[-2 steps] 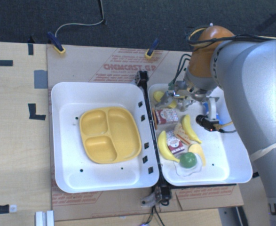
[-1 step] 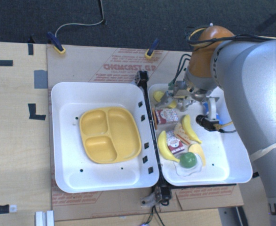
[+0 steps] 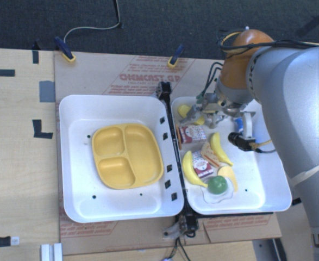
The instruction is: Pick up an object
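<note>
Seen from above at a slant: grey arm reaching from the right into the right-hand white bin, beside the left-hand white bin.

Gripper low over the far end of the right bin, just beside a small yellow piece and above a red-and-white packet; open or closed, cannot tell. Nearer in that bin: two bananas, a second packet, a green ball. Left bin holding a yellow divided plate, lying flat.
</note>
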Robot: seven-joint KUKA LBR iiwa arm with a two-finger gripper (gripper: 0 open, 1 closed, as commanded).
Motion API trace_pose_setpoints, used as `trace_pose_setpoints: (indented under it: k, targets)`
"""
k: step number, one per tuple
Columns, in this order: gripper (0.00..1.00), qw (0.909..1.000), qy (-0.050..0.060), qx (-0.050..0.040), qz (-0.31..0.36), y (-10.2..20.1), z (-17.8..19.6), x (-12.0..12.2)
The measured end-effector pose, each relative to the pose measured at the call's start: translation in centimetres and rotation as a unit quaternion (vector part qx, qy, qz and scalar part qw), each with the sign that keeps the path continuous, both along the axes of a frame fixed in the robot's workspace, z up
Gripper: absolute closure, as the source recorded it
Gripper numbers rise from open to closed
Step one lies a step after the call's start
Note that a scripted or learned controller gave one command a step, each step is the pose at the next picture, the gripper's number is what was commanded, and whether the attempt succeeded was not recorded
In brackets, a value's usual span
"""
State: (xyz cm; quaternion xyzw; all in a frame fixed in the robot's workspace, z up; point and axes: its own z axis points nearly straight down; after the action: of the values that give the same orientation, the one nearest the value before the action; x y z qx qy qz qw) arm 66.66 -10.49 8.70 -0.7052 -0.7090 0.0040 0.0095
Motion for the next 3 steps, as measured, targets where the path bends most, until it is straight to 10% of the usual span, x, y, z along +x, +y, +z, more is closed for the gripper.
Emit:
trace_pose_setpoints:
  k: [3]
  targets:
    - [0.00,1.0000,-0.001,-0.0037,-0.002,0.56,0.02,-0.05]
